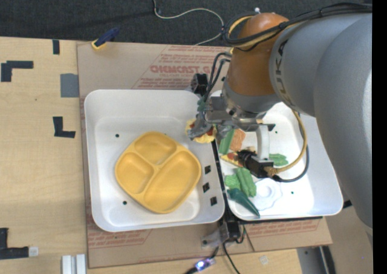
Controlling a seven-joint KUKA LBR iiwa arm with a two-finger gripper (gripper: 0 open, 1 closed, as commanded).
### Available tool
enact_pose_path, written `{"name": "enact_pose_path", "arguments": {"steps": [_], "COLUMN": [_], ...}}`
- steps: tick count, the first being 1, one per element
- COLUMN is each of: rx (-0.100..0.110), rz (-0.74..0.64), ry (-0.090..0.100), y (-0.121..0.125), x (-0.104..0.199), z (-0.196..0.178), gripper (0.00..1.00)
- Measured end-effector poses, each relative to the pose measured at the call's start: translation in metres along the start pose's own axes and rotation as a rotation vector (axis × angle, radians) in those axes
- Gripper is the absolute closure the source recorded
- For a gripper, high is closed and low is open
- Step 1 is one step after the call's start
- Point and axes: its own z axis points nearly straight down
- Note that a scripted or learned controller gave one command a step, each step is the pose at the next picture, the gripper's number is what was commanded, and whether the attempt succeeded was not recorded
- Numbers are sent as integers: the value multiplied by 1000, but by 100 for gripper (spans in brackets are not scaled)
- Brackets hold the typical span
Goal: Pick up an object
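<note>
The claw (204, 126) hangs over the divider beside the yellow tray (158, 172); I cannot tell its state. It risks striking the bin wall (213, 164), missing the green toys (242, 183).

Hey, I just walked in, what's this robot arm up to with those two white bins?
The grey arm reaches in from the right, with its end effector down near the divide between the two white bins. The left bin holds a yellow divided plate. The right bin holds a jumble of small toy-food pieces, green ones among them. A small yellowish piece sits right by the end effector, but I can't tell whether it is gripped.
</note>
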Motion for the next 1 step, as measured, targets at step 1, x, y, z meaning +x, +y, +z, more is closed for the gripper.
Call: {"name": "enact_pose_path", "arguments": {"steps": [1], "rx": [-4], "rz": [1], "ry": [0], "y": [10], "x": [-6], "z": [-16], "gripper": [100]}}
